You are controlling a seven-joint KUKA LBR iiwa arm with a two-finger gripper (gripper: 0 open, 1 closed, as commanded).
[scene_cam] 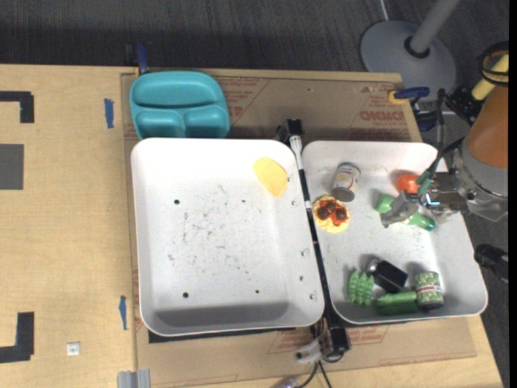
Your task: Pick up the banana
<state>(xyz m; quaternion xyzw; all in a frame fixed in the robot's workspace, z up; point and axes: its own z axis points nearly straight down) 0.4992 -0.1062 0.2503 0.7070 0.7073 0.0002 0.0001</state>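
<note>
Camera view, contents by size. Left bin (161, 217): holds the banana (272, 175), a yellow piece at its upper right corner, just beside the divider. Right bin (460, 257): holds a can (346, 181), a pizza toy (331, 212), green items (380, 293) along its lower edge, and an orange-and-green piece (408, 186). Arm (493, 136): enters from the right. Gripper (416, 207): low over the right bin, amid the green and orange clutter; whether its fingers are open or closed, I cannot tell. Banana lies well apart, across the divider. Step judged: approach not yet made. Next move calls for travel leftward, then descent over the banana.
</note>
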